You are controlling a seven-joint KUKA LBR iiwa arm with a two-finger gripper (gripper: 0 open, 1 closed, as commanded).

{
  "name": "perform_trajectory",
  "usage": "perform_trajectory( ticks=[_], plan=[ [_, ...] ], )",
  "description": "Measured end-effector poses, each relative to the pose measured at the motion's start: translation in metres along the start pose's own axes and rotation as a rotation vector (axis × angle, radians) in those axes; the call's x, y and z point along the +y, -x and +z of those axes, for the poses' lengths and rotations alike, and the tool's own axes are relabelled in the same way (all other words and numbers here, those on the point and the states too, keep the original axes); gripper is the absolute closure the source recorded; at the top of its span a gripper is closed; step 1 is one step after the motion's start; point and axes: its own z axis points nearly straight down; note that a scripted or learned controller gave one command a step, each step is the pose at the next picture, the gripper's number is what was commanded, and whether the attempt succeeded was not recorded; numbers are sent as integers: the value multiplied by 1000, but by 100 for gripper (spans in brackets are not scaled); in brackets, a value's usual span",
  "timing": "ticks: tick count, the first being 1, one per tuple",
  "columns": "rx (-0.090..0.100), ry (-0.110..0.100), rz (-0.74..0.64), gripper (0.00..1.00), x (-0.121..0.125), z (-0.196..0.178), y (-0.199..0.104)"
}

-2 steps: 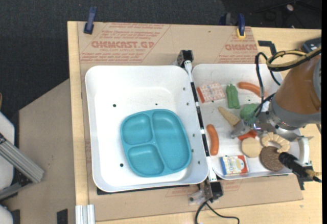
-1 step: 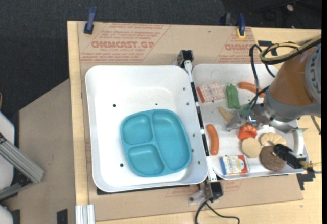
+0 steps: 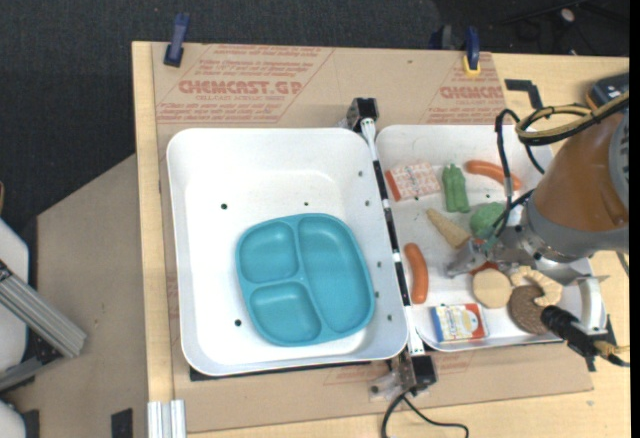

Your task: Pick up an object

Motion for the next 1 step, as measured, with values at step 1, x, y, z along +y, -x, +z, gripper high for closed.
perform_trajectory(
  ticks=[1],
  plan=[
    [-4,8,-2,0,29,0,4]
  ],
)
